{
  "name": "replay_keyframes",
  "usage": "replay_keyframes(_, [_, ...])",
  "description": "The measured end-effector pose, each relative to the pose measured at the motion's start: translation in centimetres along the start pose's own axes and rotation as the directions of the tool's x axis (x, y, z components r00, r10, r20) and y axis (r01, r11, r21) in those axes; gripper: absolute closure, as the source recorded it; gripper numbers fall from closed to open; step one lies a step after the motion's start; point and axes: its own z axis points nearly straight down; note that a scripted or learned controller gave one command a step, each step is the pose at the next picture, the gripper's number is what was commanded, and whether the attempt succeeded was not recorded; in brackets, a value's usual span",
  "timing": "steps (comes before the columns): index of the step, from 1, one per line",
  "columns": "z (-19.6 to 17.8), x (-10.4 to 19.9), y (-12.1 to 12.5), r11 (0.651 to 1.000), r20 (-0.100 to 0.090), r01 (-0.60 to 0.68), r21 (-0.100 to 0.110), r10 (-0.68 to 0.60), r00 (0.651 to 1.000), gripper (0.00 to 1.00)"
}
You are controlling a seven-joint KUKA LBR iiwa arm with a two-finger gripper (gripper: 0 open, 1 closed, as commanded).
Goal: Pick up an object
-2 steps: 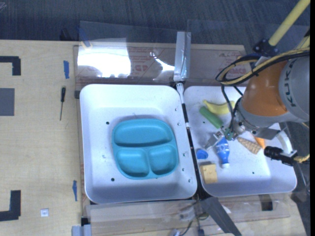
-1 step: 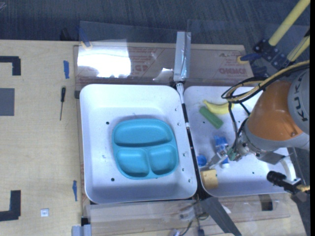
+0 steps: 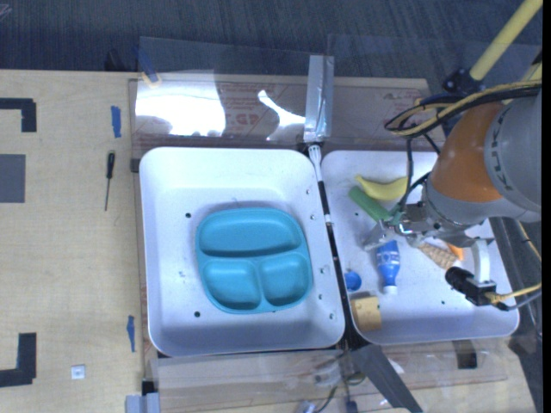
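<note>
Presently: gripper (image 3: pixel 399 222) low in the right bin (image 3: pixel 430 317).
Finger state cannot be told. Blue-and-white tube (image 3: pixel 389 265) lies just below it; teal tray (image 3: pixel 252 258) occupies left bin (image 3: pixel 164 231).

A teal divided tray (image 3: pixel 252 257) lies in the left bin (image 3: pixel 164 231).

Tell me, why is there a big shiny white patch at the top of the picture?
In the camera view, that is glare: light bouncing off the clear plastic sheet behind the left bin, washing out what lies beneath. The blue tray looks sharp and evenly lit, with soft shadows at the bin's edges; the arm looks a bit blurry.
</note>
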Motion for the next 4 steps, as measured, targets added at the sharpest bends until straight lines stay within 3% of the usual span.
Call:
replay_keyframes(1, [0.0, 0.0, 0.0, 1.0, 0.0, 0.0, 0.0, 0.0, 1.0, 0.0])
replay_keyframes(2, [-1.2, 0.0, 0.2, 1.0, 0.002, 0.001, -0.006, -0.001, 1.0, 1.0])
replay_keyframes(3, [0.0, 1.2, 4.9, 0.88, 0.002, -0.475, 0.002, 0.475, 0.88, 1.0])
replay_keyframes(4, [-10.3, 7.2, 7.5, 0.921, -0.004, -0.389, -0.004, 0.389, 0.921, 1.0])
